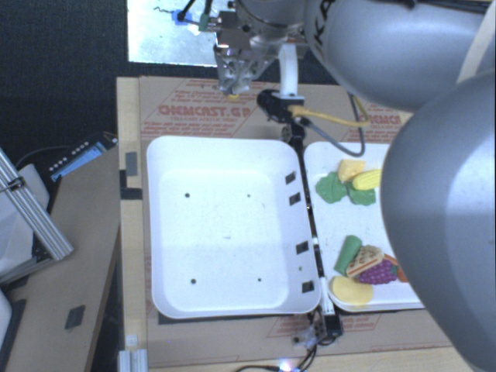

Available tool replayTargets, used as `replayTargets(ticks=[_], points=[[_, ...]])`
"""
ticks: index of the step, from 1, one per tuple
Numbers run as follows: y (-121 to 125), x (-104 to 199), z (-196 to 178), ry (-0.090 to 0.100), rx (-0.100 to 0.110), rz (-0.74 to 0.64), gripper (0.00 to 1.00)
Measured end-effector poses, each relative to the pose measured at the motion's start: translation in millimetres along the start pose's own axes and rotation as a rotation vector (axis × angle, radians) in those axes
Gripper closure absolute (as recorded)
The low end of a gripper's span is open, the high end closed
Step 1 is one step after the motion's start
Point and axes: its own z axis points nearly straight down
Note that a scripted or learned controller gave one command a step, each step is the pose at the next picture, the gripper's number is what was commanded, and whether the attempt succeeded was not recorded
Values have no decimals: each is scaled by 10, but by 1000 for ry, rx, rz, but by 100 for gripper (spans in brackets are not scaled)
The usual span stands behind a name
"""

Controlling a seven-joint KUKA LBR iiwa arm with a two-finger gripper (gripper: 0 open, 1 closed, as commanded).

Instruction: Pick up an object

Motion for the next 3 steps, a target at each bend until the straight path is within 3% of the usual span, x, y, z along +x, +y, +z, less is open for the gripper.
replayTargets(ticks=[1,2,3], points=[[-716,274,280,-3,13,2,100],[25,236,-571,-1,-6,6,100],[-5,244,-683,-3,5,4,100]])
